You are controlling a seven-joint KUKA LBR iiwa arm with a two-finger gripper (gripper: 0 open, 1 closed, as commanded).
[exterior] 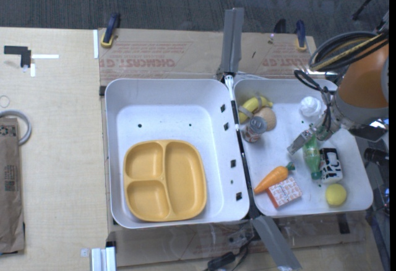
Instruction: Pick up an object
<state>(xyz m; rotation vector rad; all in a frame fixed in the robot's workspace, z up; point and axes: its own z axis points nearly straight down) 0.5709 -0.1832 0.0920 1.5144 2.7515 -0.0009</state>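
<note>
Looking down on the bench: two white bins side by side. Left bin carries a yellow divided plate, three compartments, lying toward its near side.

Right bin holds the clutter. Far left corner: a yellow banana, a brownish round fruit touching it, and a small can just beside both. Near side: an orange carrot with green top, lying at a slant, its tip close to a small red-and-white box. Near right corner: a yellow lemon. Just beyond it, a black-and-white item, identity unclear. A green bottle lies beside that, touching or nearly so. A white rounded object sits toward the far side.

Arm enters from the right, orange band over the bin's right edge. Gripper is down in the right bin, directly above the green bottle's far end, between the white object and the black-and-white item. Whether its jaws are parted or closed cannot be told from this angle; nothing is visibly between them

Carrot and box lie near the gripper's left; the black-and-white item crowds the bottle's right
</note>
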